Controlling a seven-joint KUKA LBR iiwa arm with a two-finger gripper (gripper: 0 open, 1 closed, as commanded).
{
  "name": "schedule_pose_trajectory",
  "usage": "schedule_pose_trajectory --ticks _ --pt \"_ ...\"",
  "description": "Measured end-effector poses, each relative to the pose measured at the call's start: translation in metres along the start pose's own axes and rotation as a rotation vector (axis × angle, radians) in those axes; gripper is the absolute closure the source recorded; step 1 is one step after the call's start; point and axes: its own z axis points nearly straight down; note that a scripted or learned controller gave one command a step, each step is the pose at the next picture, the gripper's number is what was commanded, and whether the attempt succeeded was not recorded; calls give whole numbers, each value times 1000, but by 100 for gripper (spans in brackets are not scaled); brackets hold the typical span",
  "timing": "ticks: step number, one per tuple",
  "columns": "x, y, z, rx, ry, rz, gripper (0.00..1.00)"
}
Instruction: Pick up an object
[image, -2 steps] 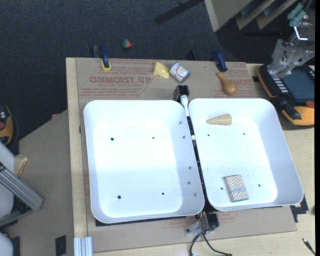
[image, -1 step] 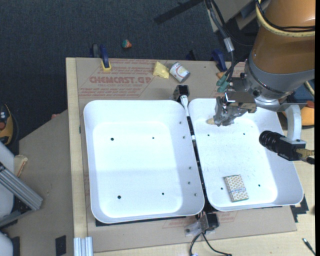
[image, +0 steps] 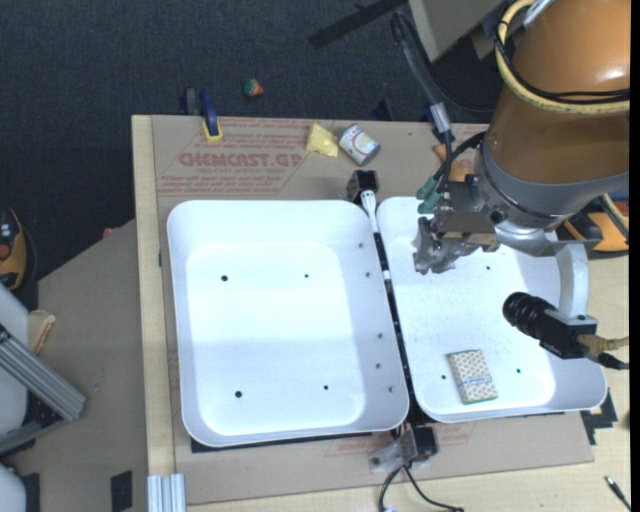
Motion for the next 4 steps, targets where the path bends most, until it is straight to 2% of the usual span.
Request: schedule_pose_trajectory --ticks 1,2,3,4 --pt "20 -3 45 0 -1 2 100" --pt "-67 8 54 -1 -1 8 100" --pt "-60 -3 90 -1 0 4 100" --pt "-9 72 16 -17 -1 -1 100"
